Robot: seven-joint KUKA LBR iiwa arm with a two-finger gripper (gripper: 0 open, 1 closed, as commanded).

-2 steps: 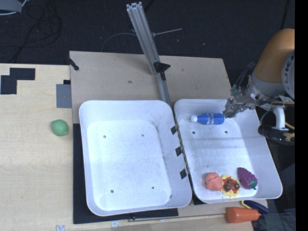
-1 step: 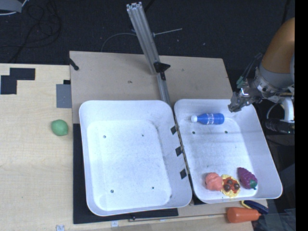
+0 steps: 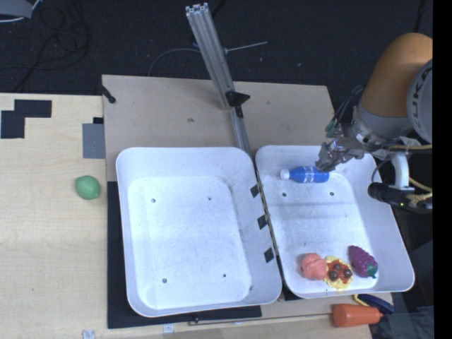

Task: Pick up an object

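Beneath claw [image 3: 329, 162], blue bottle [image 3: 308, 174], white cap, lying flat

A blue bottle [image 3: 308, 174] with a white cap lies on its side near the far wall of the right bin [image 3: 387, 226], cap pointing left.

Two bins sit side by side on the bench [image 3: 176, 111]: the left bin [image 3: 185, 232] and the right bin [image 3: 332, 221], touching along their inner edges. In the right bin, a bottle [image 3: 305, 174] lies on its side at the far end, with the gripper [image 3: 330, 157] just above its right end. Three small toys cluster at the near right corner: a rounded one [image 3: 313, 265] leftmost, a flat one [image 3: 338, 273] in the middle, a grape bunch [image 3: 362, 260] rightmost. A ball [image 3: 87, 187] rests on the bench, left of the left bin. A carrot-shaped toy [image 3: 357, 315] lies just nearer than the right bin.
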